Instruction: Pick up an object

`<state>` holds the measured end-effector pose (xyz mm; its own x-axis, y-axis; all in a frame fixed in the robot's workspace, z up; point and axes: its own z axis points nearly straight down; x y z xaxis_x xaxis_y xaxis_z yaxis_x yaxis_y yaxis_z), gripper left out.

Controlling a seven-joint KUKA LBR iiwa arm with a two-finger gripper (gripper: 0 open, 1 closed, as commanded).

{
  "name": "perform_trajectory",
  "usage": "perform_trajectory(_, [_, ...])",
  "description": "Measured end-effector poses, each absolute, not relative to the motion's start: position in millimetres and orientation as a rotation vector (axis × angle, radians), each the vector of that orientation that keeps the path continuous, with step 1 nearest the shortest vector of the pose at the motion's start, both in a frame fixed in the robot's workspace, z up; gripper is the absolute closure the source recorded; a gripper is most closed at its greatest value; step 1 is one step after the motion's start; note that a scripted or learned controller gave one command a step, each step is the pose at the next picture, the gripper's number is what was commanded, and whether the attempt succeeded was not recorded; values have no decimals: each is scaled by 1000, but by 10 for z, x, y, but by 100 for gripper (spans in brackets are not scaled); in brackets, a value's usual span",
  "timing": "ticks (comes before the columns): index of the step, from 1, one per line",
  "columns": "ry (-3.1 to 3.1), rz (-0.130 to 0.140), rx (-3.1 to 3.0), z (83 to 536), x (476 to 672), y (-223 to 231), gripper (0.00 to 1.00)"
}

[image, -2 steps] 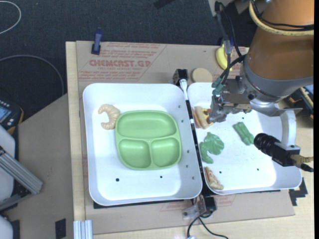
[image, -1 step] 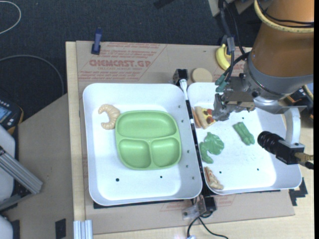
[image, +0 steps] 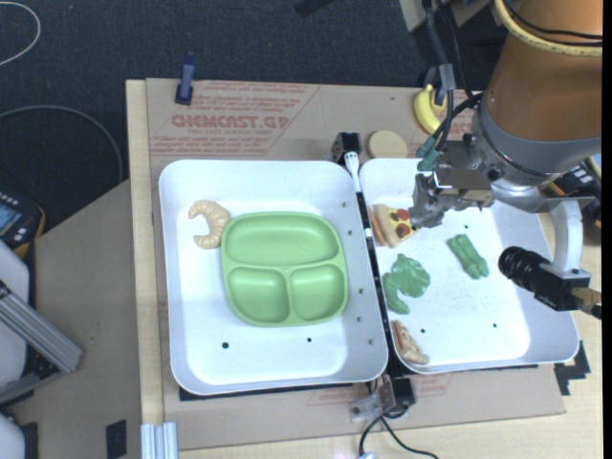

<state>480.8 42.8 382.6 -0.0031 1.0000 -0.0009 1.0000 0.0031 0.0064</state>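
A small toy pizza slice, yellow with red topping point(image: 391, 224), lies at the left edge of the right white bin point(image: 507, 342), just beside the gripper point(image: 427, 210); whether its fingers are spread or closed cannot be told. Further right lies a green pickle-shaped toy point(image: 469, 255), and below a leafy green lettuce toy point(image: 407, 280).

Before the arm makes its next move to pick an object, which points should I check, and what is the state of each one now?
1. Gripper is over the right bin: ok.
2. A target lies close: the pizza slice sits just beside the gripper, at the bin's left wall: ok.
3. Jaws open enough for a grasp: cannot tell.
4. Something already held between the jaws: cannot tell.
5. Other pickable objects lie apart from each other: leafy green piece, green pod and a small food piece at the lower rim: ok.
6. Room around the target: not ok, the pizza slice is close to the wall.
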Motion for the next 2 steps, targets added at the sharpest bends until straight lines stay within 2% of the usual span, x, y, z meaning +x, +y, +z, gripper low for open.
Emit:
perform_trajectory(1, [2228,6,2213,3903,4793,1026,100])
perform_trajectory(2, [2228,-4,2218,3793,4788,1311,100])
